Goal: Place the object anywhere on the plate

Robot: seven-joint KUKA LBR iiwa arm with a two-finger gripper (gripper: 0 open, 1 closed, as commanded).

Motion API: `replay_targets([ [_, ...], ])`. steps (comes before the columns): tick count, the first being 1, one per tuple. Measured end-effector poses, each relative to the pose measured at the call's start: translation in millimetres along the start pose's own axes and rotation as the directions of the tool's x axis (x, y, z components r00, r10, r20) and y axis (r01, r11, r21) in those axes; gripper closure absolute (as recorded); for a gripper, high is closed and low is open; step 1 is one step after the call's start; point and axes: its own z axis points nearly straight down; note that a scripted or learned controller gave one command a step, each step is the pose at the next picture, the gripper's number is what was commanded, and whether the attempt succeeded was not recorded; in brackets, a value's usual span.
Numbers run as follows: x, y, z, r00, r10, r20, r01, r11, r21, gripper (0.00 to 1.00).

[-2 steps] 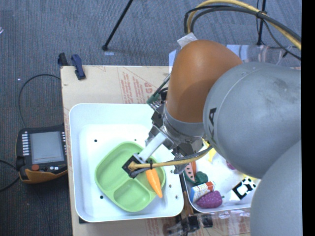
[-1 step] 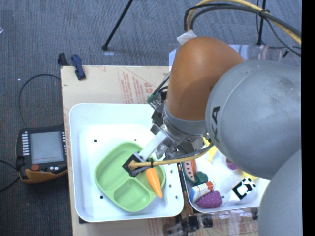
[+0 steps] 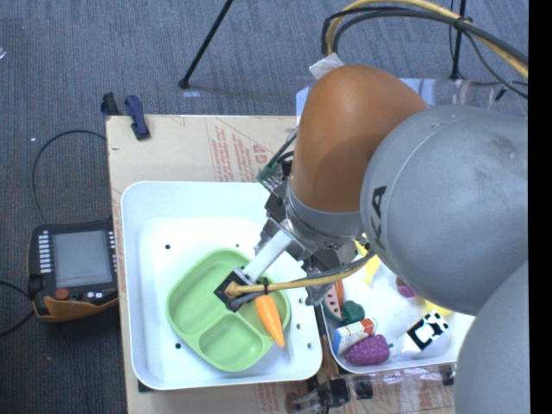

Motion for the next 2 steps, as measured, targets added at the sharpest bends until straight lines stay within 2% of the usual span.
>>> replay_targets([
  [1, 0.1, -1.4, -7.3, 1.0, -0.005, 0.009, 0.005, 1.0, 0.005, 1.0],
  [2, 0.4, -2.5, -7.1, 1.0, -0.008, 0.01, 0.008, 1.0, 0.005, 0.0],
])
